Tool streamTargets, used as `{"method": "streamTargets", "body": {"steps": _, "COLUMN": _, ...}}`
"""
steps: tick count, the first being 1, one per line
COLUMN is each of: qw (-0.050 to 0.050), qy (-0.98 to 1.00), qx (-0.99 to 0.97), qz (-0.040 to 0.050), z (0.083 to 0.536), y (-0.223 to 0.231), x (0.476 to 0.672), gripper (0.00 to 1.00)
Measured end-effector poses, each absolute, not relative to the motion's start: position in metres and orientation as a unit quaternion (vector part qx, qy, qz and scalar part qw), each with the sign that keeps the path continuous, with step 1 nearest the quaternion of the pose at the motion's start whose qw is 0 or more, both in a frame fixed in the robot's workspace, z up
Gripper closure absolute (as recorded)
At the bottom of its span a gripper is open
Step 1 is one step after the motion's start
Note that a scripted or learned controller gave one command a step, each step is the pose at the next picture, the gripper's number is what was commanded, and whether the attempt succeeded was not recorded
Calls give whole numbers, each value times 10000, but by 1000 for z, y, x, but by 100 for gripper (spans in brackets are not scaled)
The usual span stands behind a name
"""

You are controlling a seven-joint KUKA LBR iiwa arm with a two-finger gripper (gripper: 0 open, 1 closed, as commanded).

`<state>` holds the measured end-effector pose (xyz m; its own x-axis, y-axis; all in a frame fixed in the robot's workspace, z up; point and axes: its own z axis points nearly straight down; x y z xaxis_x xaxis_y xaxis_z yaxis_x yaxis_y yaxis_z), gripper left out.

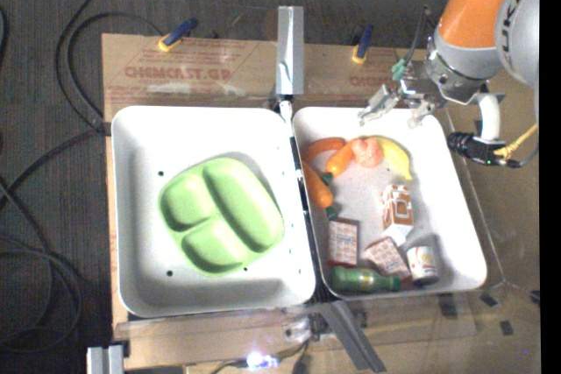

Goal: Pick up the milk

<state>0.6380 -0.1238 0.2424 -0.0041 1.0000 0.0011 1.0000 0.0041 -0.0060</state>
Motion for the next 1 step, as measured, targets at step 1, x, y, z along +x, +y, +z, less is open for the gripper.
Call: {"method": "streamTargets", "body": {"steps": 1, "qw": 27, "qy": -7485, "qx": -6631, "qz": 17, "z": 160, "y": -167, "x": 577, "gripper": 0}}
